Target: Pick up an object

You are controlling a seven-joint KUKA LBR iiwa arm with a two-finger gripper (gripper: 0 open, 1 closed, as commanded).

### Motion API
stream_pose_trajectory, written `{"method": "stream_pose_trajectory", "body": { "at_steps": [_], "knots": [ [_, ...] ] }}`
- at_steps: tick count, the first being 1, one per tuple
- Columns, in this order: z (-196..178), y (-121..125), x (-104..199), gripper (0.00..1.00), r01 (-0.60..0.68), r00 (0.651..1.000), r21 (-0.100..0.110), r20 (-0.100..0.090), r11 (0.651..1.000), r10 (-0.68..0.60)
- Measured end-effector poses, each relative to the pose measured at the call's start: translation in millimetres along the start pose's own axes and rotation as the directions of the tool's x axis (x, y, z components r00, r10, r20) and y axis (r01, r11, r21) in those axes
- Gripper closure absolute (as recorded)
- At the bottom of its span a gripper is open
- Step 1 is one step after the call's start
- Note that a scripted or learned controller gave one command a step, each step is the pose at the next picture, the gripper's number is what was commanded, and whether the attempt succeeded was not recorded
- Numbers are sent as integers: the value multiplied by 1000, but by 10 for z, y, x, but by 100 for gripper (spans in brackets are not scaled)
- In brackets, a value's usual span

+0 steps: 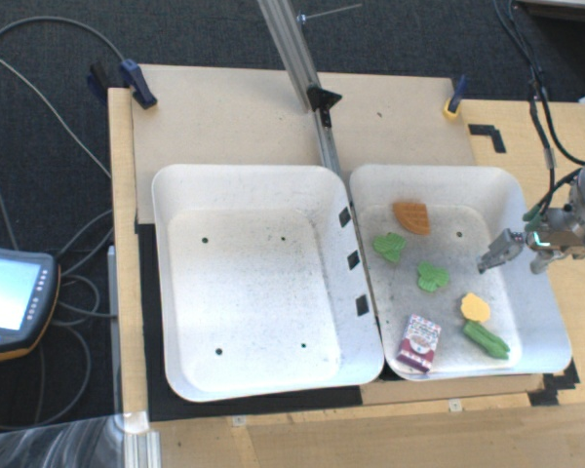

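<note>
Probably your easiest take is the small yellow plastic toy piece (pixel 476 308), lying in the right white bin (pixel 507 185) near its front just below the grey two-finger gripper (pixel 512 249): light, rigid, slick, so pinch across its narrow middle.

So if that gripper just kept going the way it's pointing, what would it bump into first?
Probably the green leafy toy in the middle of the right bin. The gripper points leftward and slightly down, though its height above the bin is hard to judge.
</note>
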State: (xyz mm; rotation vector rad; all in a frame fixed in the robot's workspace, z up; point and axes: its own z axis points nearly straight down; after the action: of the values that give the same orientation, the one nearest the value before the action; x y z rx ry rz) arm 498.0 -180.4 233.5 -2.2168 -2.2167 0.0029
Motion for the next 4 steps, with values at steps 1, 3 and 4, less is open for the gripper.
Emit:
{"method": "stream_pose_trajectory", "body": {
  "at_steps": [1,3,4],
  "knots": [
    [-20,10,1,0,1,1000,-5,1,1000,-1],
    [909,99,-120,0,0,1000,1,0,1000,0],
    [1440,90,-112,0,0,1000,1,-1,1000,0]
  ]
}}
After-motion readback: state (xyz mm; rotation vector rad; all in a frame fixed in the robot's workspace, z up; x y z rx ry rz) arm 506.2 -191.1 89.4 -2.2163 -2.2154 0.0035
